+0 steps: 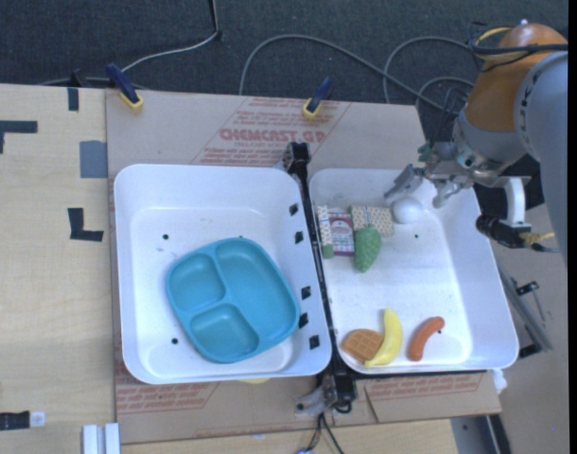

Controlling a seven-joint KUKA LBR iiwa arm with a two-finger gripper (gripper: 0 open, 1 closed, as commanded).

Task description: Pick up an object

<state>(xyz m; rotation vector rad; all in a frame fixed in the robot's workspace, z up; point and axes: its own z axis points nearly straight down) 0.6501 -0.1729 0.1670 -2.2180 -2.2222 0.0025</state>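
My gripper (422, 195) hangs over the far part of the right bin (459, 282), its two fingers spread open. A white rounded object (407, 210) lies just below and between the fingers, and I see no grip on it. Left of it lie a tan cracker-like piece (372, 218), a green toy vegetable (367, 249) and a small pink-and-white box (337, 233). Near the front wall are a yellow banana (391, 337), an orange waffle-like piece (361, 344) and a red-orange sausage (425, 337).
The left bin (147, 216) holds a blue divided plate (232, 299). A black divider with clips (307, 253) runs between the bins. The arm's orange band (501, 83) and cables sit at the upper right. Cardboard lies under both bins.
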